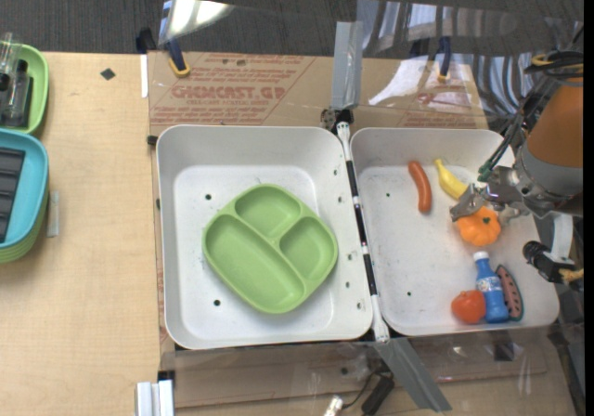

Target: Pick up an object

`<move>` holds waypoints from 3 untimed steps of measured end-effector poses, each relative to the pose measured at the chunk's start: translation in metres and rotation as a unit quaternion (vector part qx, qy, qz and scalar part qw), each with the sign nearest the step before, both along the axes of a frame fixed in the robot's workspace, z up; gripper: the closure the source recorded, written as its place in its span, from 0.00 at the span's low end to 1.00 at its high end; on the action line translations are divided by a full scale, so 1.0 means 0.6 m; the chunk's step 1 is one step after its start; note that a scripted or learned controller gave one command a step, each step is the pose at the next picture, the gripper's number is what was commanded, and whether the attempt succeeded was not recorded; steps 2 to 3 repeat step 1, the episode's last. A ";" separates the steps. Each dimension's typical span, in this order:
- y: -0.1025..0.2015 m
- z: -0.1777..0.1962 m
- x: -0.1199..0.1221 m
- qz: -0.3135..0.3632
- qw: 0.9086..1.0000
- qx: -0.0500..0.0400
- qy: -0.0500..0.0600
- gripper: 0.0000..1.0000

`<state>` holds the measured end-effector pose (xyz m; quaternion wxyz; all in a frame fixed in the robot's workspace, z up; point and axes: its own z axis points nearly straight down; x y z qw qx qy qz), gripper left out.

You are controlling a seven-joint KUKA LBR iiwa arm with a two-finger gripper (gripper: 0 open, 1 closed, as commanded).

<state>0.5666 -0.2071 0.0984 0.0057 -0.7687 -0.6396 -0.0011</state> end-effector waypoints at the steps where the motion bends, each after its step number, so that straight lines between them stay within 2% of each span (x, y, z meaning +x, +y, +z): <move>1: 0.163 0.176 0.068 -0.039 0.999 -0.006 -0.001 1.00; 3: 0.163 0.176 0.068 -0.039 0.999 -0.006 -0.001 1.00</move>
